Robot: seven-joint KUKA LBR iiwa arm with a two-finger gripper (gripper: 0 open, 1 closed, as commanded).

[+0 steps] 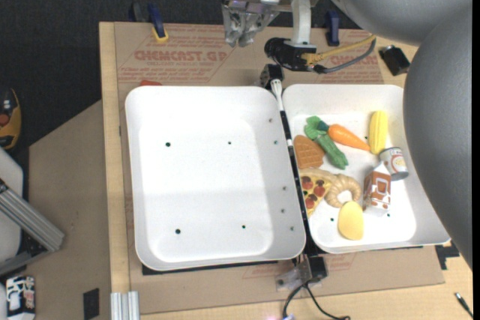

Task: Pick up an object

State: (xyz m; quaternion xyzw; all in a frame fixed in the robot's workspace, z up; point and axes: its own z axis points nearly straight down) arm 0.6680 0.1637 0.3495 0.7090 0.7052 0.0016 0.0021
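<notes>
My gripper [241, 32] hangs high at the top of the view, above the bench's far edge, behind the left bin [150, 183]. Nothing shows between its fingers. All the objects lie in the right bin [409, 232]: a green vegetable [327, 142], an orange carrot [347, 136], a yellow corn cob [378, 131], a waffle-like brown piece [308, 152], a pizza slice [316, 189], a pale croissant [345, 187], a small can [393, 162], a red and white carton [378, 189] and a yellow lemon [350, 221].
The big grey arm covers the upper right of the view and overhangs the right bin's far corner. Blue and yellow clamps [156, 22] stand on the cardboard sheet [180, 56] behind the bins.
</notes>
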